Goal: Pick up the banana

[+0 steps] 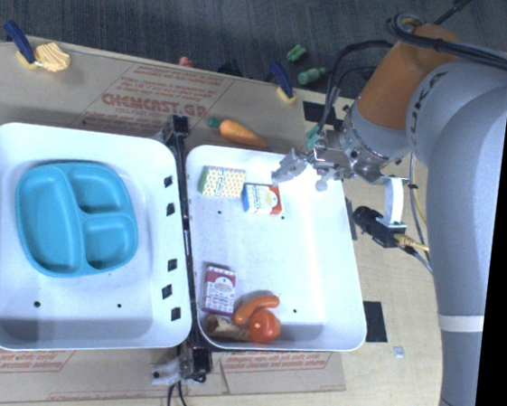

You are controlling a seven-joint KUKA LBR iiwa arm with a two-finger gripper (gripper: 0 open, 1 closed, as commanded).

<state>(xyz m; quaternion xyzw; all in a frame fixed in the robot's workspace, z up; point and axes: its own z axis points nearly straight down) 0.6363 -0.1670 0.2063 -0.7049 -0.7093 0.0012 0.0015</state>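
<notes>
From above, the gripper (286,169) hovers at the right bin's (336,280) far edge, jaws' state impossible to tell, while what may be the banana (224,328) lies brownish in the near corner beside a tomato (263,325), cardboard (148,90) underneath.

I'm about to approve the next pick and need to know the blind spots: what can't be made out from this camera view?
- Banana: nothing clearly reads as one; a brownish item sits half hidden under the tomato at the right bin's front edge, too small to identify.
- Gripper: fingers too small and blurred to judge.
- Small cartons: labels unreadable.
- Arm: cut off by the right edge.
</notes>
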